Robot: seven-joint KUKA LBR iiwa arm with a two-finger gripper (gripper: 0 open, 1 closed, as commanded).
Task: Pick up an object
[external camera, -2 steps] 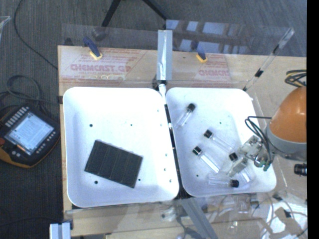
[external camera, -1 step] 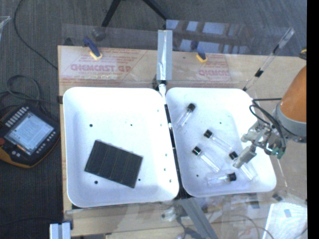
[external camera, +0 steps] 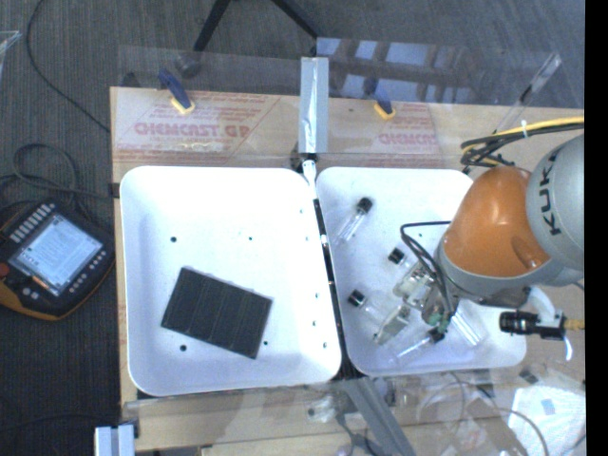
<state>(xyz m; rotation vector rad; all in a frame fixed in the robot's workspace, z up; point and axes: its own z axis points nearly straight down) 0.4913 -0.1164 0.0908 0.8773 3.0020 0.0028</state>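
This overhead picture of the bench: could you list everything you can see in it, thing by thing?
Shallow white plastic bins: two, white, side by side on the bench; left, right.
Flat dark ribbed rectangular panel: one, black, lying tilted in the left bin.
Small clear tubes with black caps: several, clear and black, scattered in the right bin, one near its top, others bunched under the gripper.
Handheld control pendant with a screen: one, black and orange, on the floor left of the bench.
Clamps: two, blue and yellow, on the bench's far edge.
Robot arm: one, grey with an orange band, over the right bin; its gripper is low among the tubes.
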